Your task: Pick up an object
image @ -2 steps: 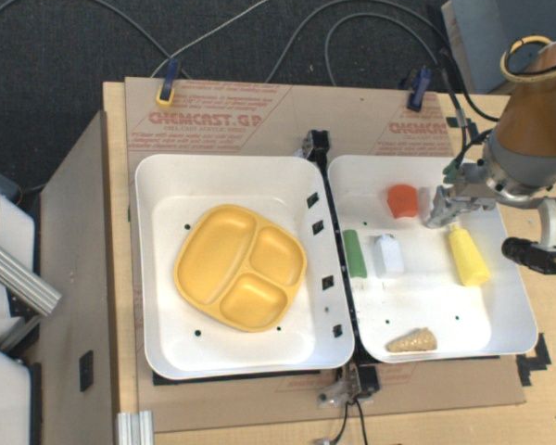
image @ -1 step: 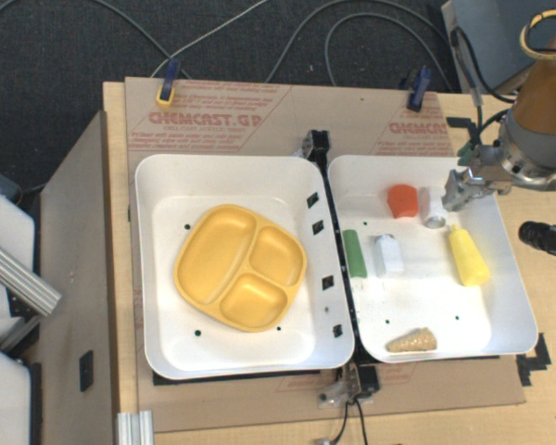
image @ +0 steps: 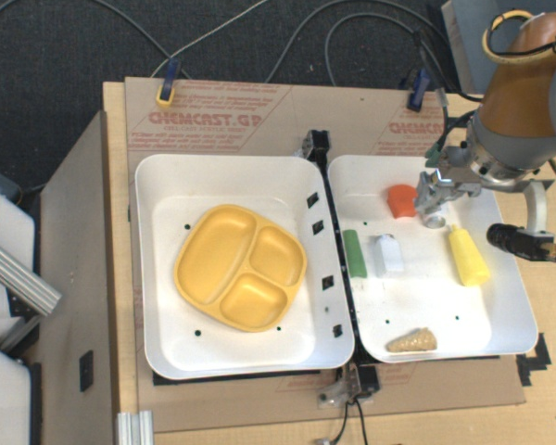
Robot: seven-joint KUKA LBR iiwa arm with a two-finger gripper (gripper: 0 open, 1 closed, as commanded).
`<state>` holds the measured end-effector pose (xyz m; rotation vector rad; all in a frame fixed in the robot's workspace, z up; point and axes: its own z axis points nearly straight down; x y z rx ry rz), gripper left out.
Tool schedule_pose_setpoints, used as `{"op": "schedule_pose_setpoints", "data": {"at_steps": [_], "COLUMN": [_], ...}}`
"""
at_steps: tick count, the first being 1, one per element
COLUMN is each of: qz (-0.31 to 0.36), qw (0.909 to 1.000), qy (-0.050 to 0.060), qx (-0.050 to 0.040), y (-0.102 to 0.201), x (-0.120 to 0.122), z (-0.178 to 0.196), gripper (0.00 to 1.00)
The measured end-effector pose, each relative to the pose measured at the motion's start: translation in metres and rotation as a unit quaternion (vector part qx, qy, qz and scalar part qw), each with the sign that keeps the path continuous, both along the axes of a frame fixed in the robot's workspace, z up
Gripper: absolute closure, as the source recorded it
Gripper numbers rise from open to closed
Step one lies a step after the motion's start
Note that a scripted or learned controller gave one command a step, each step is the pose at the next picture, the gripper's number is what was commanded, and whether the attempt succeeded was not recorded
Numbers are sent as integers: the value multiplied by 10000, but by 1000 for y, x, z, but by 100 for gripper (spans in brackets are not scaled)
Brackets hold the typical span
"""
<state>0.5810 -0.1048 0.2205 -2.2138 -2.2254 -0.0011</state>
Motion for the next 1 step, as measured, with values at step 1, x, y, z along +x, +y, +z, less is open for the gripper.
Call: {"op": "schedule_pose_setpoints", "data": {"at_steps": [1], "qz": [2], "qw": [10000], "qy": [6], "qx": [7], "y": [49], "x": [-6], "z": [-7], "gripper": [100]}}
